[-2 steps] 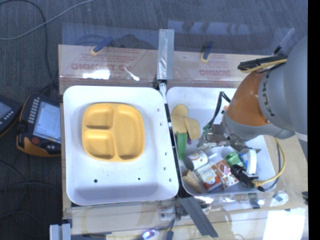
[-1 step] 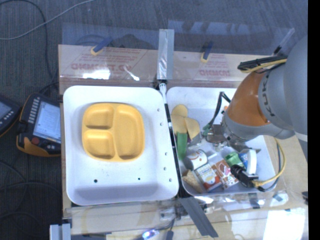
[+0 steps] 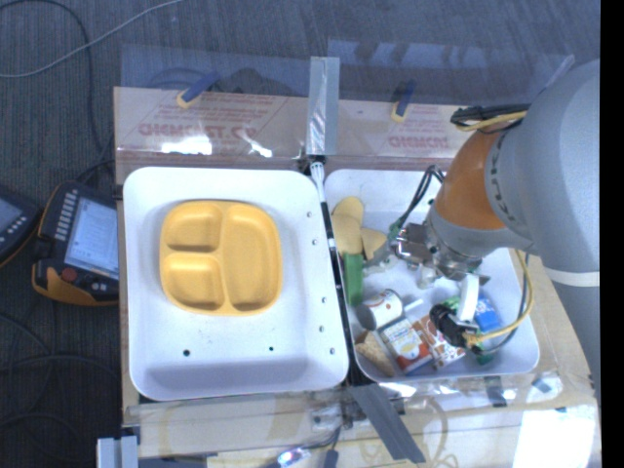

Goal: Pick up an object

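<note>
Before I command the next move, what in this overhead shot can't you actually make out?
- Tool: the grey arm's orange-banded wrist covers it from above, so the finger state is unreadable.
- Right white bin: the arm hides its upper right part.
- Small red-and-white carton and the clutter around it: print too small to read, items overlap.
- Yellow three-section plate in the left white bin: fully visible.

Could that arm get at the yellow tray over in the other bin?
Probably yes. The yellow tray lies alone in the left bin with nothing on top of it or beside it. The arm is over the right bin now and would have to swing across the divider.
</note>
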You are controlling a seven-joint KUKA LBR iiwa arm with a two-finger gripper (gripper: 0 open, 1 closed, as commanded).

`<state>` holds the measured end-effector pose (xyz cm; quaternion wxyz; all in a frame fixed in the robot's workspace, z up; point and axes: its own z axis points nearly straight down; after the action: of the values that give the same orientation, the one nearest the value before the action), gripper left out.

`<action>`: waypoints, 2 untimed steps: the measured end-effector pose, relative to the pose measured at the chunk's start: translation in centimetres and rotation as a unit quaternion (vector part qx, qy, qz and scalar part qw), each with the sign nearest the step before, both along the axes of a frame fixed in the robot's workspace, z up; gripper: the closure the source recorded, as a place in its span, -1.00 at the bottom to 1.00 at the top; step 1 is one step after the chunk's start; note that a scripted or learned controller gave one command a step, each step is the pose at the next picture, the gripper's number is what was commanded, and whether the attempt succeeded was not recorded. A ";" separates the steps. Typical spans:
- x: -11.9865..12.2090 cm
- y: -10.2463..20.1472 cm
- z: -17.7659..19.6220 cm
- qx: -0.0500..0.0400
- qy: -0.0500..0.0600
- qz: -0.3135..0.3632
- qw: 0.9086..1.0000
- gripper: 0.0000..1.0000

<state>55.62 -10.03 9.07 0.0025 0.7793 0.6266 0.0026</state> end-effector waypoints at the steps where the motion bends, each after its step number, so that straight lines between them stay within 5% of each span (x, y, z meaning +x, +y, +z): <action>1: 11.1 -1.0 -0.2 -0.002 0.001 -0.005 1.000 -1.00; 2: 5.5 0.0 0.0 -0.002 -0.001 0.029 1.000 -1.00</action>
<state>61.09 -10.07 9.06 0.0046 0.7608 0.6489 0.0019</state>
